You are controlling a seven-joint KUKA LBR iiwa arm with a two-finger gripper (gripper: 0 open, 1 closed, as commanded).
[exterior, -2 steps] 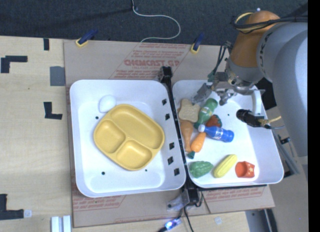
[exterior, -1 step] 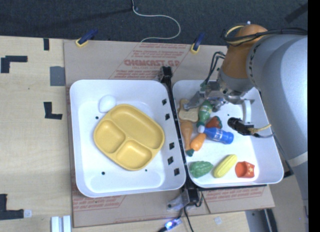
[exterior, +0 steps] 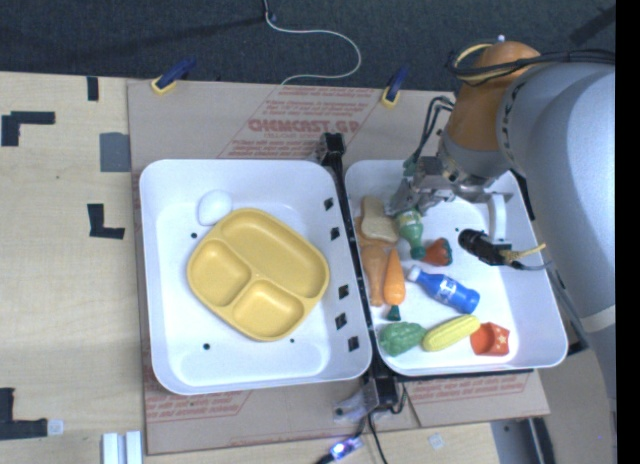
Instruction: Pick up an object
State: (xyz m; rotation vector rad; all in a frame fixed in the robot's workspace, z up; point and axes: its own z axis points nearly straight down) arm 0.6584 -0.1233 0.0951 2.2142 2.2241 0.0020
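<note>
The arm is down over the right bin [exterior: 535, 352], its gripper [exterior: 412, 202] low at the bin's upper left, right on top of the toy-food pile. Directly beneath the tool sits a small green-and-white toy piece [exterior: 410, 229], a little bottle or vegetable by the look of it, and that reads as the likeliest pick. Whether the gripper is spread or closed, I cannot tell: the wrist hardware hides the tip from this slanted camera.

The green-and-white piece lies just below the gripper in the view, touching or nearly touching it, with a tan bread-like slice [exterior: 375, 222] just to its left and a red toy [exterior: 437, 250] just to its right. An orange carrot [exterior: 393, 277] lies below it, then a blue bottle [exterior: 446, 291], a yellow corn cob [exterior: 450, 332], a green vegetable [exterior: 401, 337] and a red piece [exterior: 489, 338] along the bin's lower edge.

Handling judgement: this looks like light, stiff, hollow plastic, smooth and rounded, so it will likely squirt sideways if pinched off-centre. Best hold is across its narrow body, mid-length. Crowding from the neighbours is the risk here.

Over in the left bin [exterior: 170, 352], 1 yellow divided plate [exterior: 258, 272] and a white ball [exterior: 213, 207], well apart from the action.
</note>
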